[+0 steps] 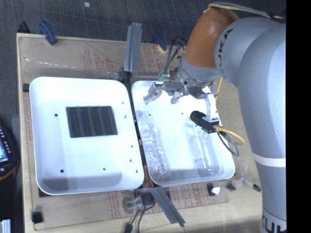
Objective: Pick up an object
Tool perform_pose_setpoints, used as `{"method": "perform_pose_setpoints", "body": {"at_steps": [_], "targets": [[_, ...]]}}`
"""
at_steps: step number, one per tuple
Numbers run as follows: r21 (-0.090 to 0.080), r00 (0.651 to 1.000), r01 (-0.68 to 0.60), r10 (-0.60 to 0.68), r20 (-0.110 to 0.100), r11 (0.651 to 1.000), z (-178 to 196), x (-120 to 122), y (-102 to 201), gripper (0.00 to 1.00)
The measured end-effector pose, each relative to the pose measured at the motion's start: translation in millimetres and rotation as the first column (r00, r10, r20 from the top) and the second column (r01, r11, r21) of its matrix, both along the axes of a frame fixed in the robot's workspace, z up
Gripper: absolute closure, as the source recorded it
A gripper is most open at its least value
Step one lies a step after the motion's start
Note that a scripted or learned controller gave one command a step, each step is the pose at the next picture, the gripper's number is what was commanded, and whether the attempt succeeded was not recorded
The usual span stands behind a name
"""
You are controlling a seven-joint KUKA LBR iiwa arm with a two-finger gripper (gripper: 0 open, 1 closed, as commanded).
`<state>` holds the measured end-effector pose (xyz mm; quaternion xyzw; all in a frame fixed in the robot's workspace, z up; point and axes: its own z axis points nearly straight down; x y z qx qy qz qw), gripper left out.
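Note:
My gripper [162,97] hangs over the back left part of the right bin [187,177]. Its two fingers [148,95] are spread apart with nothing between them, so it is open. A clear plastic bottle [151,145] lies along the left wall of the right bin, in front of the gripper and apart from it. A second clear bottle [206,153] lies near the right wall. In the left bin [46,93] a dark grey ribbed rectangular block [91,121] lies flat in the middle.
A black plug with a yellow cable [203,122] hangs from the arm over the right bin. The grey arm [257,81] covers the right side. A metal bar [132,47] stands behind the bins, with blue clamps [48,33] along the bench's back edge.

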<state>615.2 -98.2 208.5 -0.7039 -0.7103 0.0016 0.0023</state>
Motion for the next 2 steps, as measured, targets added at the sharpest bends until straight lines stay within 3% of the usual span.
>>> {"method": "perform_pose_setpoints", "body": {"at_steps": [1,2], "targets": [[-0.001,0.985,0.175,-0.175,0.001,0.985,-14.3,-78.2,-14.9,0.00],[-0.001,0.976,0.217,-0.217,0.001,0.976,-25.1,-126.9,-6.9,0.00]]}}
